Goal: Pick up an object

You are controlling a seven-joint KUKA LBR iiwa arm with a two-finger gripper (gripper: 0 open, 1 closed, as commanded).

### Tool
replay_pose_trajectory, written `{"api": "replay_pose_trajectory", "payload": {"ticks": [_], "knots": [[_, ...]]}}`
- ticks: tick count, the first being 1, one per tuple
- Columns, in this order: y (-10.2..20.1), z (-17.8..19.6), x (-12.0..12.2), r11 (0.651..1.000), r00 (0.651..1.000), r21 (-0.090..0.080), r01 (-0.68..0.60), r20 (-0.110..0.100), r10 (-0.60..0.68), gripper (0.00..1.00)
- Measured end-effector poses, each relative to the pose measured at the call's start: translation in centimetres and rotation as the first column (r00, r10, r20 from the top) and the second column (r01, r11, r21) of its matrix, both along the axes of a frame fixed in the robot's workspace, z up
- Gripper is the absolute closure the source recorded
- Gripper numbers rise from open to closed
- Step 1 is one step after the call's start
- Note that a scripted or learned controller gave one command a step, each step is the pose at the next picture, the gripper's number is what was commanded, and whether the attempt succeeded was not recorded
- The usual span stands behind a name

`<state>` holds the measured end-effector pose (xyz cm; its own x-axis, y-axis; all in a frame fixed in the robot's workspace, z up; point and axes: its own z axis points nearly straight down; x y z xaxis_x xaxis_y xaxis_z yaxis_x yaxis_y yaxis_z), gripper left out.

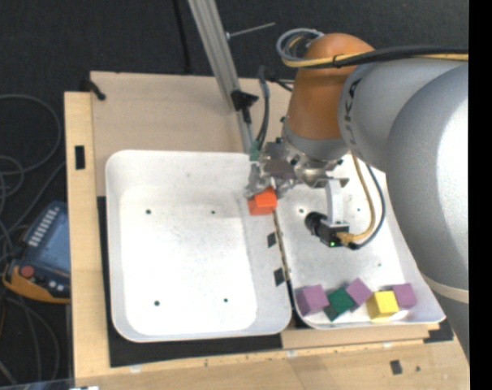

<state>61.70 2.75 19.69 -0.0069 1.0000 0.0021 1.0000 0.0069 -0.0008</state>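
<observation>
Camera view, looking down at a slant: my tool [266, 187] hangs at centre frame over the seam between the two shallow white bins, and a small orange block [263, 202] sits at its tip, seemingly pinched between the fingers above the rim of the left bin [185, 250]. In the right bin [368, 254], along the lower edge, lie three purple blocks [312, 298], a green block [340, 303] and a yellow block [384, 304], well apart from my tool.

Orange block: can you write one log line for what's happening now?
gripper | over bins' divide | orange block at fingertips | hold unconfirmed | other blocks right bin
</observation>
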Motion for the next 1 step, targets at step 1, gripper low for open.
{"api": "replay_pose_trajectory", "payload": {"ticks": [1], "knots": [[-0.18, -0.06, 0.61, 1.0, 1.0, -0.002, 0.004, 0.001, -0.004, 1.0]]}}
